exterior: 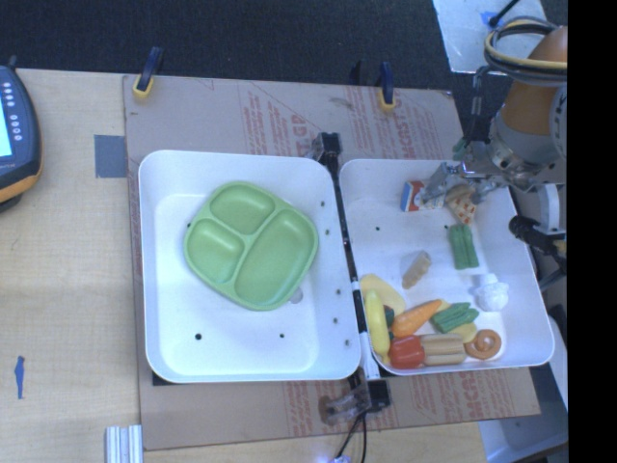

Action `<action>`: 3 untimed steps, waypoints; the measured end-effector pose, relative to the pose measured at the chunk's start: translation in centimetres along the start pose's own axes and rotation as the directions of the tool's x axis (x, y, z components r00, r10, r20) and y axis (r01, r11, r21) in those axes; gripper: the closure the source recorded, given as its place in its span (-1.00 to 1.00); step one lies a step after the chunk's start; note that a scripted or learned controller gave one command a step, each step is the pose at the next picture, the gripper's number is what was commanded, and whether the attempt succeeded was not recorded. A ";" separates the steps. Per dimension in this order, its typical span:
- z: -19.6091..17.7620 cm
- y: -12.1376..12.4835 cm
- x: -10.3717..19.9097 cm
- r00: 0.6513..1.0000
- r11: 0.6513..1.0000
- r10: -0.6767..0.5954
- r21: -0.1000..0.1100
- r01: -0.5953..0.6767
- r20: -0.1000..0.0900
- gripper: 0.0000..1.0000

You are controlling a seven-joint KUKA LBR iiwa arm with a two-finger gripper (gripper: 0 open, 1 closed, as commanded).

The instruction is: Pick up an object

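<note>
A green divided plate (253,245) fills the left bin (154,258); toy foods crowd the right bin (521,355), among them a carrot (416,317) and banana (376,321). The gripper (451,186) hovers at its far edge; grip state unclear.

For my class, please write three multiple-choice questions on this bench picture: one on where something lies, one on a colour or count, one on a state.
1. Where is the sectioned plate?
A. left bin
B. right bin
C. on the bench

2. What colour is the plate?
A. red
B. green
C. blue

3. How does the plate lie?
A. on edge
B. upside down
C. flat, hollows up

Answers:
1 A, it sits inside the left bin.
2 B, it is pale green.
3 C, its three hollows face the camera.
</note>
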State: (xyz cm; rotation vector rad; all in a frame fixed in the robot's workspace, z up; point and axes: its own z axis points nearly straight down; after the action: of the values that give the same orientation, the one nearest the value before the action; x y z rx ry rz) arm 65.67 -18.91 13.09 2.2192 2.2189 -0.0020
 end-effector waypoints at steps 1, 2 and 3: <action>4.1 -4.4 2.1 1.000 1.000 -0.003 0.011 0.003 -0.005 -1.00; 3.9 -0.3 -0.1 1.000 0.999 -0.003 0.032 0.003 -0.019 -1.00; 3.8 -0.2 -1.0 0.999 0.999 -0.006 0.035 0.008 -0.039 -1.00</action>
State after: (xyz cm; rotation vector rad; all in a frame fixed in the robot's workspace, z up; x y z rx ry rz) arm 65.52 -19.88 9.33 2.2484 2.2639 0.0016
